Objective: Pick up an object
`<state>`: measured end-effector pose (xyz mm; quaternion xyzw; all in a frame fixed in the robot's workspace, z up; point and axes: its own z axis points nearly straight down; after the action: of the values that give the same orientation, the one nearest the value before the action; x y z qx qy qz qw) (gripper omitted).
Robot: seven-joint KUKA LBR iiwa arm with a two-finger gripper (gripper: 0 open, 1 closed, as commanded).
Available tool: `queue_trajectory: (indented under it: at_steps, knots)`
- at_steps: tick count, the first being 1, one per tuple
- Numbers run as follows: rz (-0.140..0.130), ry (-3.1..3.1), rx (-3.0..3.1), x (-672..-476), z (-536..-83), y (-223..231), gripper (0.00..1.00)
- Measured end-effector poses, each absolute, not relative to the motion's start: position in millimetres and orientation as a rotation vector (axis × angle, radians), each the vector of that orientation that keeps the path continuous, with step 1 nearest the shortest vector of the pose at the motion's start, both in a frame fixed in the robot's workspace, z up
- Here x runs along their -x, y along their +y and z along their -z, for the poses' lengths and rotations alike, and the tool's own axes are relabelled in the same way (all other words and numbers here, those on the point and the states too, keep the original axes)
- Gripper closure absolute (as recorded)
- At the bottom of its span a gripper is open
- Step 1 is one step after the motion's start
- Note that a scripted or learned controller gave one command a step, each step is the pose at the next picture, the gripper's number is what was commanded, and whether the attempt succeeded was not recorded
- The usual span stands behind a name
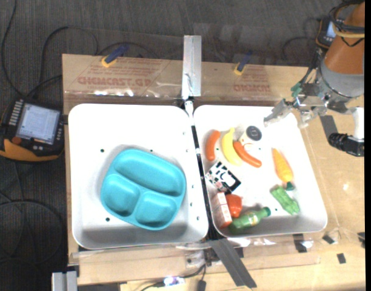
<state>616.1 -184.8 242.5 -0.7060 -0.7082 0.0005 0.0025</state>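
The right bin [313,180] holds several toy items. An orange sausage [213,143], a yellow banana [230,149] and a red-orange chilli [251,157] lie near its back left. A round grey-and-white piece [253,132] lies just behind them. An orange carrot [282,166] and a green pepper [285,200] lie at the right. A green bottle [250,219] and a red piece [233,205] are at the front. My gripper [288,115] hangs over the bin's back right corner, above and apart from all items, fingers spread with nothing between them.
A black-and-white patterned box [222,176] and a red-white carton [219,210] lie by the right bin's left wall. The left bin [88,132] holds a blue compartment tray [143,188]. A pendant [34,126] lies off the bench at left.
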Motion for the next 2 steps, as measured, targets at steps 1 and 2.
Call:
queue_trajectory:
  at_steps: [1,2]
  knots:
    - [0.000,-2.344,2.085,-601.4,-91.4,-169.9,0.00]
    - [-0.001,-2.340,2.086,-601.6,-98.2,-170.5,1.00]
